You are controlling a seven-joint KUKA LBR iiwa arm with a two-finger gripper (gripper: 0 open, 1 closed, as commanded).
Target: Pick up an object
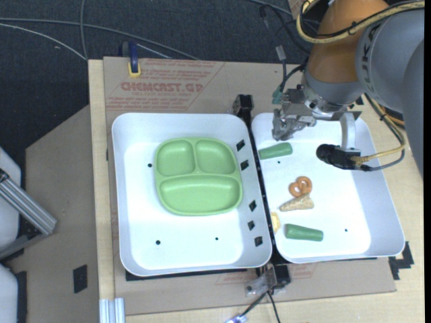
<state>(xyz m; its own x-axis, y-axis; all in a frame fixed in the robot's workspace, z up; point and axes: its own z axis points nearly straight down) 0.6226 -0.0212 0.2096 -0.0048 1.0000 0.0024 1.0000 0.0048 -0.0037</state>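
My gripper (285, 128) hangs over the far left part of the right bin (377, 200), just above and behind a short green stick (275, 151) that lies near the bin's left wall. Nothing shows between it and the stick. Further toward the front lie an orange pretzel-shaped ring (301, 185), a tan wedge (297, 205) and a second green stick (304, 233). A small yellow piece (275, 222) sits at the bin's left edge.
The left bin (135, 214) holds a green divided plate (198, 176). A black fitting with a cable (337, 155) juts from the arm over the right bin. The divider with black clips (252, 180) runs between the bins.
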